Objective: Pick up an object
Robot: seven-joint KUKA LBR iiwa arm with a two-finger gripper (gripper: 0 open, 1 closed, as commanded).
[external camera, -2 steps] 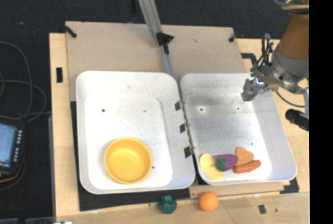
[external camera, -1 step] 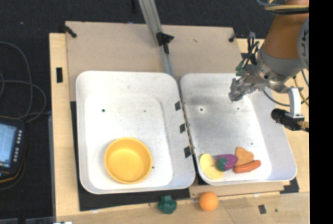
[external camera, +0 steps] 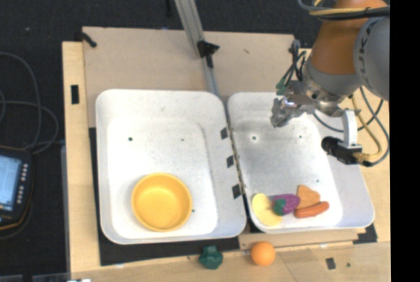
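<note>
- The arm (external camera: 341, 38) comes in from the right side of the view, grey with its orange band above the wrist, and it reaches over the far part of the right bin (external camera: 262, 143).
- The gripper (external camera: 283, 111) hangs over the far left area of this bin, near its back wall. I cannot tell how it is set; no object is seen between its tips.
- The objects that can be picked lie together in the near corner of the right bin, well apart from the gripper.
- The carrot (external camera: 312, 210), an orange toy, is the long one. Its long axis goes almost left to right, a little tilted, with the right end slightly further from the near wall. Which end is the tip I cannot tell.
- Just behind it sits an orange wedge piece (external camera: 307, 195), touching or almost touching it.
- To the left is a purple and green piece (external camera: 285, 204), and left of that a pale yellow piece (external camera: 263, 208) beside the bin's near wall.
- In the left bin (external camera: 157, 130) a yellow bowl (external camera: 161, 201) stands upright in the near part, its opening up.
- On the bench in front of the bins lie an orange ball (external camera: 262, 253) and a dark green object (external camera: 210, 258), near each other.
- A metal rail (external camera: 187, 12) runs at a slant from the top of the view down to the gap between the two bins.
</note>
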